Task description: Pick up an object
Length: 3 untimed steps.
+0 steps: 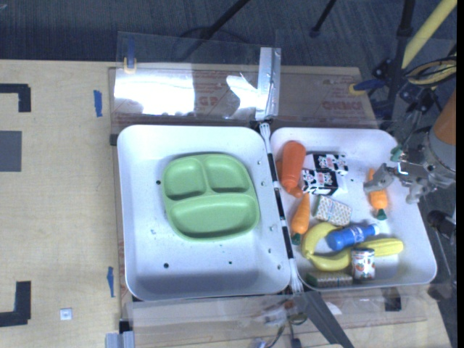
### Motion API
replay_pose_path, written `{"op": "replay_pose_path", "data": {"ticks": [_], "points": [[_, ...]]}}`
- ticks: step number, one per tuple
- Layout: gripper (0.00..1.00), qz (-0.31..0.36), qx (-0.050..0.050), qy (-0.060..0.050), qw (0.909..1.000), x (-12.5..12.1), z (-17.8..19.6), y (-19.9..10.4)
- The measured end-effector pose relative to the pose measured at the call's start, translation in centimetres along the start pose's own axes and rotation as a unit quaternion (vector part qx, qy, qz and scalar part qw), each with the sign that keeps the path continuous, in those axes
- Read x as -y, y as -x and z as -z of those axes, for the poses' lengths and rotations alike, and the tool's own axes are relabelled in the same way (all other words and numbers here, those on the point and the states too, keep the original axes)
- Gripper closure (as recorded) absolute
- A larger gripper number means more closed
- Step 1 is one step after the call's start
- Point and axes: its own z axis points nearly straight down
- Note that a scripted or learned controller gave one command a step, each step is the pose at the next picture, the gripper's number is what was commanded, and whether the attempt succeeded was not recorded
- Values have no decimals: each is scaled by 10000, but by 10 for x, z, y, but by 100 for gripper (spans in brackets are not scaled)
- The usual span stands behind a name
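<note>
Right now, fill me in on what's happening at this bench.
A robot arm reaches in from the right over the right bin, its tool at that bin's right side, near a small orange piece. Whether it grips anything is unclear. The right bin holds a jumble: a big orange carrot-like piece, a banana, a blue bottle, a small can and a black-and-white packet. The left bin holds a green divided plate.

Green plate (210, 196); yellow banana (324, 246).
</note>
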Motion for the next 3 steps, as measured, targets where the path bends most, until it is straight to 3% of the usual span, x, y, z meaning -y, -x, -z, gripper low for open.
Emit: {"op": "replay_pose_path", "data": {"ticks": [1, 2, 3], "points": [[0, 32, -46, -3, 10000, 15, -73, -2], [0, -125, -95, -31, 9999, -34, -79, -12], [100, -135, -37, 11, 9999, -36, -72, -8]]}}
